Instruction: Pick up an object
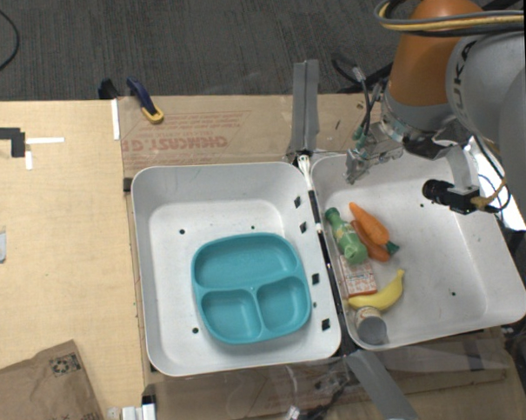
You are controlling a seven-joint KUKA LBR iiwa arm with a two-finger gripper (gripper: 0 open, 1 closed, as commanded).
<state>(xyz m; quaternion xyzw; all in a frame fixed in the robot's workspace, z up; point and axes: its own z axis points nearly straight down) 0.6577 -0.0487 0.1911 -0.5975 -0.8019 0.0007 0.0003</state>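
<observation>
Tool (359,167) hangs over the far left corner of the right white bin (476,300), its metal fingers pointing down with nothing between them; how wide they stand I cannot tell. Nothing is lifted yet. An orange carrot (373,229), a green-capped clear bottle (347,245), a yellow banana (382,293) and a grey cup (372,330) lie clustered along that bin's left side, nearer than the tool. A teal divided plate (249,285) sits in the left white bin (160,253). Descent and grasp both remain.

The grey arm (492,73) is reaching in from the right, its gripper (363,161) hanging below the orange-banded wrist.
</observation>
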